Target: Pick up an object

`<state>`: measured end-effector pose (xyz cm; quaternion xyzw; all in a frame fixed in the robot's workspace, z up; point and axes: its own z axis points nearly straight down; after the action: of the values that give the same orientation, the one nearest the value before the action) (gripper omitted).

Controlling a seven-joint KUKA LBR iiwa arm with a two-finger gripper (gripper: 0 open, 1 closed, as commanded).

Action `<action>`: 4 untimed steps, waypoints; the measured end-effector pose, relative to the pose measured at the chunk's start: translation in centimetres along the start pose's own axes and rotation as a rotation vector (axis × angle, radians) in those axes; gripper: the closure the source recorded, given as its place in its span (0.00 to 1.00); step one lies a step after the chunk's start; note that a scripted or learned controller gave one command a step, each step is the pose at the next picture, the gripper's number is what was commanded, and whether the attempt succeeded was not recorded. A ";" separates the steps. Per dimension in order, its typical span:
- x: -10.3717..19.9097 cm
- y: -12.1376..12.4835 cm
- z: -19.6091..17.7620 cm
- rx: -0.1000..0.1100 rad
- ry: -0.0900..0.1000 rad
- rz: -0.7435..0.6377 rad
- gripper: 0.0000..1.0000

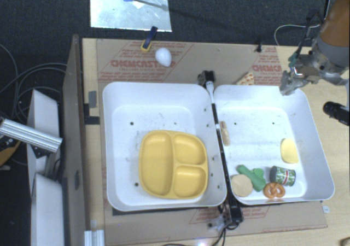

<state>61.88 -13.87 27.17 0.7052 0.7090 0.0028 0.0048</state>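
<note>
My gripper (289, 83) hangs over the far right corner of the right bin (257, 113), with nothing visible in it. Small objects lie near the bin's front: a yellow oval piece (289, 150) at the right, a green-labelled can (282, 175) on its side, a pretzel (273, 189), a green toy (250, 174), and a pale round disc (241, 185). A thin tan stick (223, 132) lies by the bin's left wall. All of them sit well in front of the gripper.
The left bin (126, 108) holds a yellow divided plate (173, 163). A white ball (163, 56) and a small yellow-blue item (148, 40) lie on the cardboard behind the bins. Cables and metal parts lie off the bench at left.
</note>
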 end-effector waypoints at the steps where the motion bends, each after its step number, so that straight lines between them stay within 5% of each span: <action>1: -4.6 3.9 4.4 0.006 0.000 0.006 1.00; 2: -2.8 4.6 17.8 0.018 0.006 0.000 1.00; 3: -2.1 5.1 5.8 0.000 0.001 0.000 1.00; 4: 2.6 2.1 17.5 0.018 0.006 -0.001 1.00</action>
<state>64.13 -11.29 9.72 0.7048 0.7093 -0.0015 -0.0039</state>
